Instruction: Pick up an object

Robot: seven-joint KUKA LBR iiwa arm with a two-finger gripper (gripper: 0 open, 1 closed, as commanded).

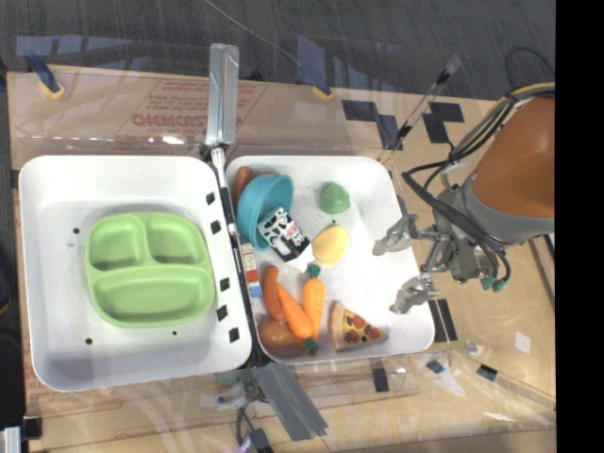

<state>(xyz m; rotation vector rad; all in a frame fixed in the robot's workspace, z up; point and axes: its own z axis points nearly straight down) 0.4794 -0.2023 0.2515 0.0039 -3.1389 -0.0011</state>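
Green divided plate (149,268) in left bin (47,347) — carrots (294,307), pizza slice (354,328) in right bin (363,170).

overhead camera, slanted down, both bins (42,253) framed

Toy foods crowd the right bin (401,192), all lying loose on its white floor

A blue bowl (262,206) lies tipped on its side at the far left, touching a black-and-white cow-patterned carton (282,233); a green round piece (334,197) sits toward the far middle, a yellow lemon (329,244) just nearer; two orange carrots (293,306) lie side by side at the near left beside a brown piece (275,334), and a pizza slice (353,327) rests at the near edge
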